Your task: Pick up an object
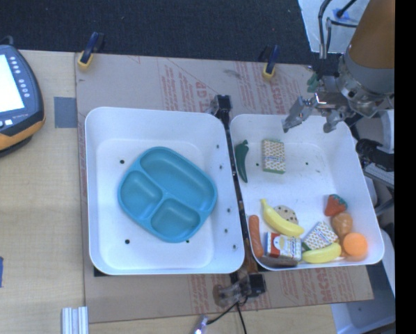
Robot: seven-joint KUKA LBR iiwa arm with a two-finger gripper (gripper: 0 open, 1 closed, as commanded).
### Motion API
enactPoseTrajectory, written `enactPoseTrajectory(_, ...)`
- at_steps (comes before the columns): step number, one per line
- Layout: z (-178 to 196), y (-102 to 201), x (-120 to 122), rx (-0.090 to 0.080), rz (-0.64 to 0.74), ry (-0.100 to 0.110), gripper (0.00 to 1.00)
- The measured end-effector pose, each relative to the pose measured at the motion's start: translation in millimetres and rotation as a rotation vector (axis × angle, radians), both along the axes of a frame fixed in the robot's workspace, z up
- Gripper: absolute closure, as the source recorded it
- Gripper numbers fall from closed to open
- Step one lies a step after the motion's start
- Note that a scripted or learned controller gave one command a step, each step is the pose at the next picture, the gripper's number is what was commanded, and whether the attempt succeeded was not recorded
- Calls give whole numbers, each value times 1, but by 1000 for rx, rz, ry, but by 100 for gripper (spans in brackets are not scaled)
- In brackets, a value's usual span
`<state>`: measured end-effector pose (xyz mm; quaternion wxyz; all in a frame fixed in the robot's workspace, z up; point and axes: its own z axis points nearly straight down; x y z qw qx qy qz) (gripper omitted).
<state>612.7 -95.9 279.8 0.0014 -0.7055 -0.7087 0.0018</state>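
A: From the overhead camera, where does the pick stand?

B: Not begun, I'd judge. The end effector (312,119) hangs over the far edge of the right shallow white plastic bin (364,179), fingers spread apart with nothing between them.

A: Candidates?

B: Nearest, just below and left of it, a small rectangular green-and-tan box (273,156). Further left lies a dark green pepper (242,160). A yellow plastic banana (281,218) sits well below. Descent, closing and lifting all remain.
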Motion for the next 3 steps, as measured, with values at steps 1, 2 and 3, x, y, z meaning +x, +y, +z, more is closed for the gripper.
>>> enactPoseTrajectory(1,-154,-17,-30,0,0,5,0)
enactPoseTrajectory(2,-184,-57,-91,0,1,-1,0)
enactPoseTrajectory(3,-188,-23,-6,-1,3,-1,0)
